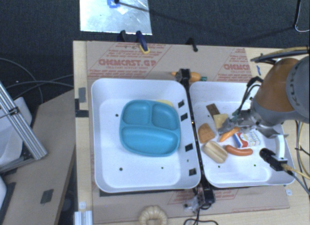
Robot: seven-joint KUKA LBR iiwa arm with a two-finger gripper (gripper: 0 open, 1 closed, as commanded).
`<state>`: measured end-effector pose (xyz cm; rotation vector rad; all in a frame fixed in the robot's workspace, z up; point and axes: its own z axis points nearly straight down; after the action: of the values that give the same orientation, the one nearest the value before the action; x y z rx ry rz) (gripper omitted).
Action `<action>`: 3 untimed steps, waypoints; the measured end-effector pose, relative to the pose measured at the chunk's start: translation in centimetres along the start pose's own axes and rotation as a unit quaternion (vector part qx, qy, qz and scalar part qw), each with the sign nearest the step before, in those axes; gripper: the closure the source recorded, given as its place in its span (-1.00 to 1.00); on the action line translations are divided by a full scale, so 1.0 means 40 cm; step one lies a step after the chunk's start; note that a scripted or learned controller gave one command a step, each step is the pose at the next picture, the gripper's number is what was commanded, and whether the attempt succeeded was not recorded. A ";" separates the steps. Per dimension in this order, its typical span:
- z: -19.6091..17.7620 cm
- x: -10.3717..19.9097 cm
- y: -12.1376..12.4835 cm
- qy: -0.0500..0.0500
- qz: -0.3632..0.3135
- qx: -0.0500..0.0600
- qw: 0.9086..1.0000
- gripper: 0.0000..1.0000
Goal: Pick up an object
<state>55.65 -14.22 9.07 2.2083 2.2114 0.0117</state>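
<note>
While the gripper (231,126) sits low in the right bin (227,178), I cannot tell its jaw state. The orange carrot-like piece (228,135) lies at its six o'clock. I judge nothing lifted; grasp and lift remain.

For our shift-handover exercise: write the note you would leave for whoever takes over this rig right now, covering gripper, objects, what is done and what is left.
Gripper: low in the right bin, over the orange carrot; grasp unconfirmed.
Right bin also holds the sausage, bread roll, toast slice, cheese wedge and brown bar.
Left bin: blue divided plate.
Done: arm positioned above the food.
Left: secure one item and lift it.
</note>
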 end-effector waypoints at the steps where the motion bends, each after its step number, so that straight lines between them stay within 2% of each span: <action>1: -0.014 0.004 -0.008 0.002 0.000 0.006 1.000 1.00; 2: -0.157 0.028 0.005 0.003 -0.002 0.005 1.000 1.00; 3: -0.301 0.001 0.008 0.002 -0.001 0.005 1.000 1.00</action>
<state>55.77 -14.11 21.10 2.2128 2.2205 0.0060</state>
